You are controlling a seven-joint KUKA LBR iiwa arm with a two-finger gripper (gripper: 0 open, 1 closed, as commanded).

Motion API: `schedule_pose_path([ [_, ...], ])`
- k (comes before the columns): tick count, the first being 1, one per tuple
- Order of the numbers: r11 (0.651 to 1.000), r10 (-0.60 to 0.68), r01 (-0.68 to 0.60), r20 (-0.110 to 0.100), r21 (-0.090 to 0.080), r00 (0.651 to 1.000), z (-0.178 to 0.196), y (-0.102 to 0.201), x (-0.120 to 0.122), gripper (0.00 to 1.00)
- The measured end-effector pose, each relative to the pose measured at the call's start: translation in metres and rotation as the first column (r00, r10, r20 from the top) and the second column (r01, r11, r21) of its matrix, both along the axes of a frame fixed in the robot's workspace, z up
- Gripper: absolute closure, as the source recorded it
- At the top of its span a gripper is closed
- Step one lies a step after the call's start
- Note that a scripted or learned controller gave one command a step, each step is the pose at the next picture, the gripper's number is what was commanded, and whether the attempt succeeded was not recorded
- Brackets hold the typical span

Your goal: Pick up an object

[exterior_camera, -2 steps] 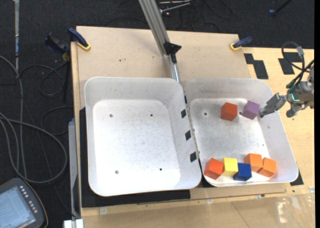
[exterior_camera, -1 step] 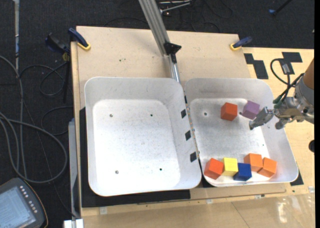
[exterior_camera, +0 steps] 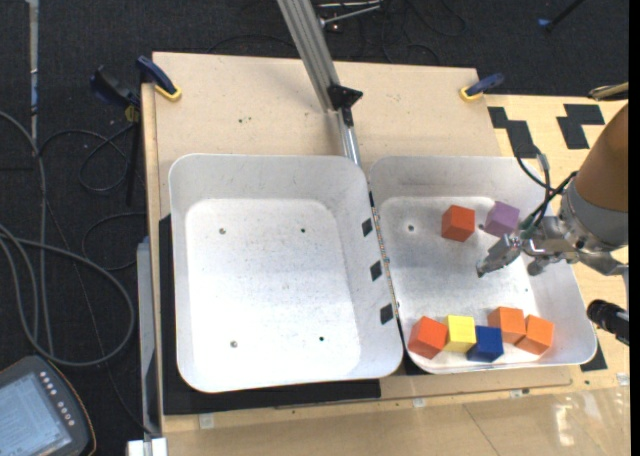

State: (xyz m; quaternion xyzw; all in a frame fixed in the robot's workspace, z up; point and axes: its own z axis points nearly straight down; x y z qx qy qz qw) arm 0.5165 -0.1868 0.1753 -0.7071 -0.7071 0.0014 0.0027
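a grey arm with an orange band reaches across the worktop into the right-hand white bin, its claw hanging low over the bin floor. the left-hand bin lies well off to the claw's far side, away from the arm. a purple cube sits just beyond the claw's tip, close beside it, and an orange cube lies a little further out, next to the purple one. nearer the camera than the claw, a row of cubes lines the bin's front wall: orange, yellow, blue and two more orange. the purple cube looks the likeliest pick; a clean grasp would call for centring the claw over it and squaring to its flat faces before descending, since an off-centre approach may nudge it against the orange neighbour. nothing is visible between the claw's tips, and how far they stand apart cannot be told from this angle.
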Motion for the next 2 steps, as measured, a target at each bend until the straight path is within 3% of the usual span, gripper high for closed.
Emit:
schedule_pose_path([
  [1, 1.000, -0.001, 0.001, 0.001, -0.001, 1.000, -0.044, -0.004, -0.001, 0.00],
  [2, 1.000, 0.000, 0.000, 0.008, -0.003, 1.000, -0.032, -0.005, 0.000, 1.00],
])
